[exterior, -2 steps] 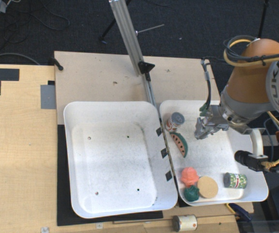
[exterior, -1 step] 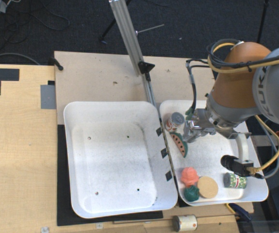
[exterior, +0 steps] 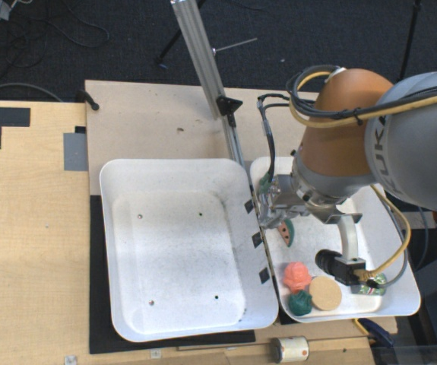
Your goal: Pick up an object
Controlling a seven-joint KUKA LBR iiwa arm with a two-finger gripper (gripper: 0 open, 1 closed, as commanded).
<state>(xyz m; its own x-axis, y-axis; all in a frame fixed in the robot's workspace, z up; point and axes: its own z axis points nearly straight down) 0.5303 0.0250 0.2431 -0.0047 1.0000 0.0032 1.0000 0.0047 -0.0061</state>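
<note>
Gripper: you have the gripper (exterior: 277, 213) low over the far-left part of the right bin (exterior: 402, 307), close to the wall it shares with the left bin (exterior: 172, 280). The wrist hides its grip, so you cannot tell whether it is open or closed.

Nearest thing: a small green piece (exterior: 287, 234) with an orange edge sits just on the near side of the gripper, touching it or almost. Whether it is gripped or only lying under the tip cannot be made out.

Other targets: a pink ball (exterior: 296, 275), a green lump (exterior: 301, 303) and a tan disc (exterior: 326, 293) are bunched in the near-left corner of the same bin, each touching its neighbour.

Arm: the arm (exterior: 347, 135) comes in from the right and covers the far half of that bin.

Step in hand: probably the grasp on the green piece, with the lift not yet made.

How to do it well: close fully before you rise, then lift straight up and slowly, since the piece looks thin and could slip. Stay clear of the shared wall on the left so the tip does not catch on it.

If it fails: go for the pink ball. It stands highest in the cluster, but approach from the far side, as the lump and disc crowd its near side.
</note>
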